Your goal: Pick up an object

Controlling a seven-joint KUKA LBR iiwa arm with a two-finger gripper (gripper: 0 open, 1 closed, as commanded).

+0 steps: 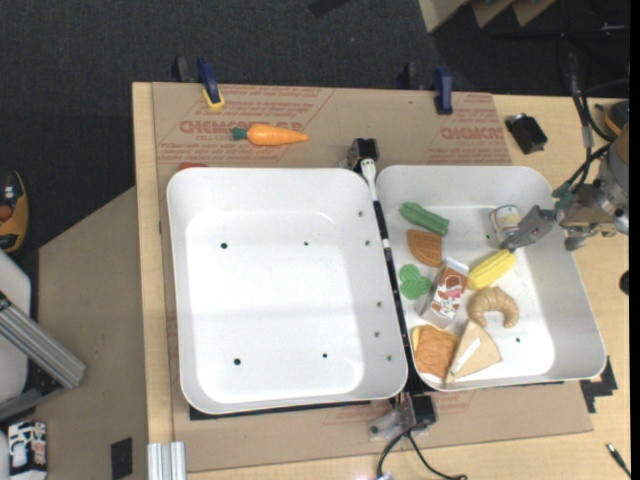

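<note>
My gripper reaches in from the right over the upper right part of the right bin. It sits just above the yellow corn cob and beside a small round pale object. Further toy foods lie in that bin: a green pickle, an orange-brown bread piece, a green round piece, a small white and red packet, a croissant, a toast slice and a sandwich wedge. I see nothing held in the gripper.
The left bin stands beside the right one, with a black hinge strip between them. A toy carrot lies on the cardboard behind the left bin. Blue clamps hold the board's far edge. A black block lies at the back right.
</note>
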